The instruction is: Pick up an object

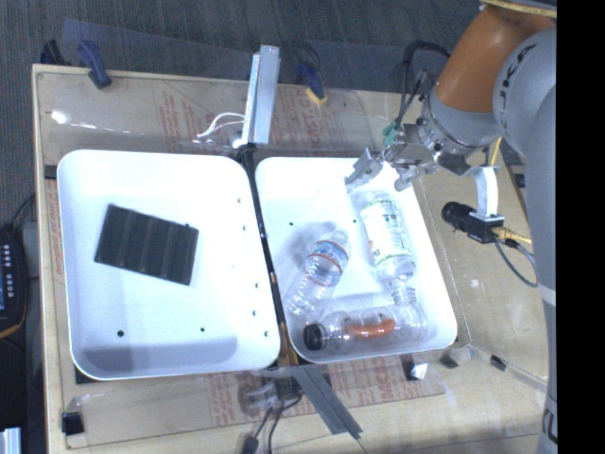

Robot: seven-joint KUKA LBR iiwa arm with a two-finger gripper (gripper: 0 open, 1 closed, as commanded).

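A: Where's the arm?

B: It reaches in from the right, grey with its orange band high at the top right corner. The gripper hangs over the far edge of the right bin, its two fingers spread apart with nothing between them.

A: What's under it?

B: A clear plastic bottle with a white label, lying on its side just below the fingertips, its cap end pointing toward the near edge. Left of it lies a second clear bottle with a blue label, tilted on a diagonal. A third bottle with a black cap and an orange band lies along the near wall of that bin, close to the other two.

A: And the other bin?

B: The left bin holds a flat black ribbed panel, well apart from the bottles.

A: The surroundings?

B: A pale wooden bench, blue clamps at its far edge, dark carpet beyond.
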